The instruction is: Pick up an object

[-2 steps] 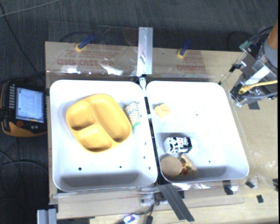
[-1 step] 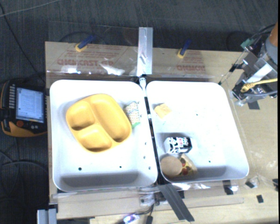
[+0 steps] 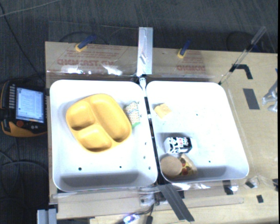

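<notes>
Since the arm would enter from 3 o'clock, we judge the right bin (image 3: 233, 125) nearer it: a round brown item (image 3: 170, 165) at 6 o'clock touches a black-and-white item (image 3: 178, 144); a pale yellow piece (image 3: 162, 110) lies at 11. Farther off, at 9 o'clock, the left bin (image 3: 60, 171) holds a yellow divided tray (image 3: 98, 121). We cannot tell the claw's state

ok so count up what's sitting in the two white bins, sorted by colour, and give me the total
Yellow: 2, the divided tray in the left bin and a small pale piece in the right bin
Black and white: 1, a small packet
Brown: 1, a round piece
Mixed colours: 2, a small wrapper and a wrapper
Total: 6
</notes>
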You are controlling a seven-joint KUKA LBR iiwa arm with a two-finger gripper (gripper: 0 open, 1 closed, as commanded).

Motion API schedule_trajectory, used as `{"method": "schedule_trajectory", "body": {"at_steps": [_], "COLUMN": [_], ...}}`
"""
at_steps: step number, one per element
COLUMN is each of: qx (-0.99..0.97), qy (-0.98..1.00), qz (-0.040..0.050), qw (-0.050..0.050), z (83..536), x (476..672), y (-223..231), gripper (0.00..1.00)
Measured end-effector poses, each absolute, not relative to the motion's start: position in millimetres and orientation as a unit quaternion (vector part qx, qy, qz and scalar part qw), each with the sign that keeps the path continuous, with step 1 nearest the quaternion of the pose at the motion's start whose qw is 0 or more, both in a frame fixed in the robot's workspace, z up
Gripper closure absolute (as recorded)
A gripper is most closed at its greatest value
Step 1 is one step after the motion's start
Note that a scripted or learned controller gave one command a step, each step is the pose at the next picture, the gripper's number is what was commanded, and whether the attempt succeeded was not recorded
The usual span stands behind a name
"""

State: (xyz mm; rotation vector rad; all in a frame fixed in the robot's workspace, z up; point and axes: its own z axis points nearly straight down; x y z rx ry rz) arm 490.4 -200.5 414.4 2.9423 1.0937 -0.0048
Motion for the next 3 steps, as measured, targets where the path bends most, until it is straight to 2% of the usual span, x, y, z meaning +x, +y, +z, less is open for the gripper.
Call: {"method": "schedule_trajectory", "body": {"at_steps": [1, 2, 3], "qx": [0.937, 0.873, 0.911], "qy": [0.348, 0.487, 0.412], "qz": [-0.0017, -0.0017, -0.0017], "qw": [0.001, -0.001, 0.000], "z": [412.8, 370.8, 393.1], "x": [487.9, 484.9, 484.2], "y": [-176.0, -80.4, -78.0], "gripper": [1.00, 1.00, 1.00]}}
